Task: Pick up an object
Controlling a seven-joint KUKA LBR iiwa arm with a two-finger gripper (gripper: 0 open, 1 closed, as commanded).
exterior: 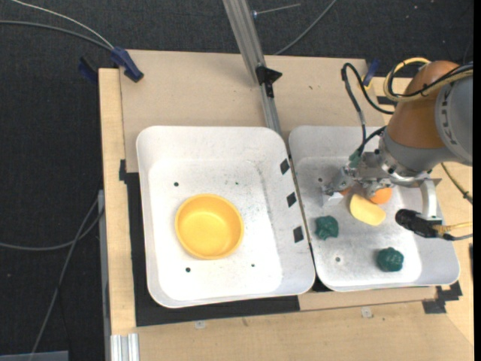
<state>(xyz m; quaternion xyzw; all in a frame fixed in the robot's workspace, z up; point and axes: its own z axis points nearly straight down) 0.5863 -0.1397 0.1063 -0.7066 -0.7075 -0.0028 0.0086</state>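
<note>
My gripper (358, 186) hangs low over the upper middle of the right bin (346, 265), under the grey and orange wrist. Just below it, and partly under it, lies a pale yellow lump (367, 212). An orange piece (382, 195) touches that lump on its upper right, right beside the gripper. A dark green object (325, 227) rests left of the yellow lump. A second dark green object (390, 259) sits near the bin's lower right corner. I see nothing lifted off the bin floor.
The left bin (218, 145) holds a yellow bowl (209, 226) at its lower left. A slanted metal pole (248, 36) rises from the gap between the bins. A black cable connector (418, 222) hangs over the right bin's right side.
</note>
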